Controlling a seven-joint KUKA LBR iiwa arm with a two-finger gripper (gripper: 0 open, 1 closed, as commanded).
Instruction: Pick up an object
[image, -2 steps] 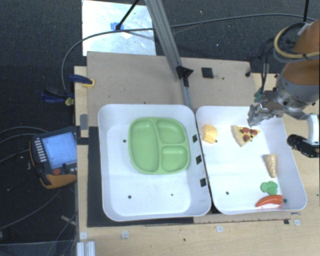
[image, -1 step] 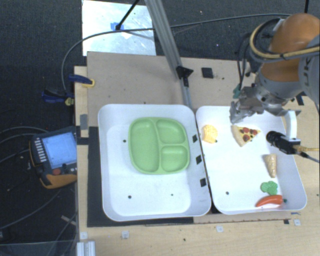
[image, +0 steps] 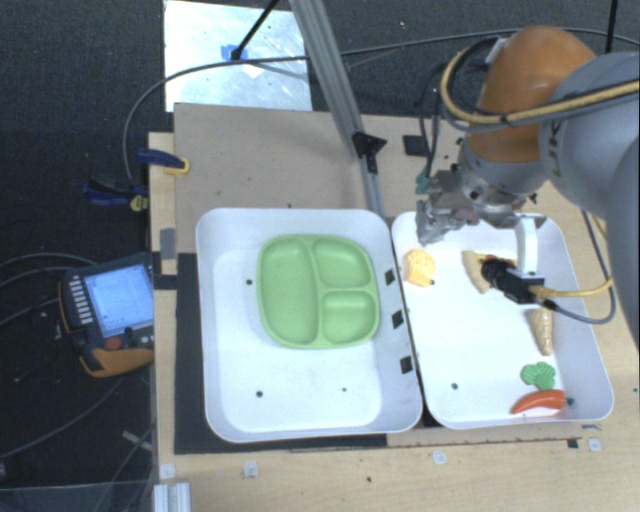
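Lowest in the frame, in the lower right corner of the right-hand shallow white bin (image: 470, 350), lies a red-orange elongated plastic piece (image: 538, 402). A small green broccoli-shaped toy (image: 538, 375) sits just above it, and a beige cone-shaped piece (image: 541, 330) lies further up. To the left, the other shallow white bin (image: 300, 390) carries a pale green divided plastic plate (image: 320, 290). Higher, near the right bin's upper left, a yellow lumpy toy (image: 420, 266) sits by itself, with a pale tan wedge (image: 472, 270) to its right. The pincer (image: 437, 225) hangs just above the yellow lump in the picture with nothing visibly in it; whether it is released or clenched I cannot tell. I judge this to be the approach step, with nothing lifted yet. The next move likely calls for centring over the lump, descending, and gripping squarely, since its rounded shape could slip.
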